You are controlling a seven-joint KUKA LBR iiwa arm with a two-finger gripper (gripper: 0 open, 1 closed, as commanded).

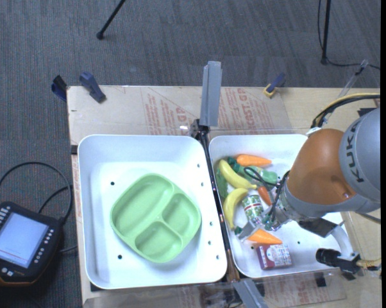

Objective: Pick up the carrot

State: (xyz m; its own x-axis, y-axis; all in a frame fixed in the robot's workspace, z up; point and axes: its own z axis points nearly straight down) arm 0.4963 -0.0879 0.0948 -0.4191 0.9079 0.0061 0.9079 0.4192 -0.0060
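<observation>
Starting at the left, a teach pendant (20,241) sits on the floor beside the bench. The left bin (90,172) holds a green divided plate (156,218), which plays no part here. The right bin (289,141) is the crowded one: two bananas (234,188), a small can (252,207), a dark red box (273,256), and what look like three carrots. One carrot (254,161) lies near the far wall, a thinner one (264,194) runs under the wrist, and a stubby one (265,237) lies at the near side, just above the box.

The arm (321,172) hangs over the bin's right half, and the gripper (270,218) sits low among the can and the stubby carrot. Whether its jaws are open or closed cannot be told, as the wrist hides them.

Judging from this, the stubby carrot is the likely target. A clean pick would call for straddling its thick end across the short axis, keeping clear of the can and box, then descending fully before closing, since a tapered body tends to squirt out of a shallow pinch.
</observation>
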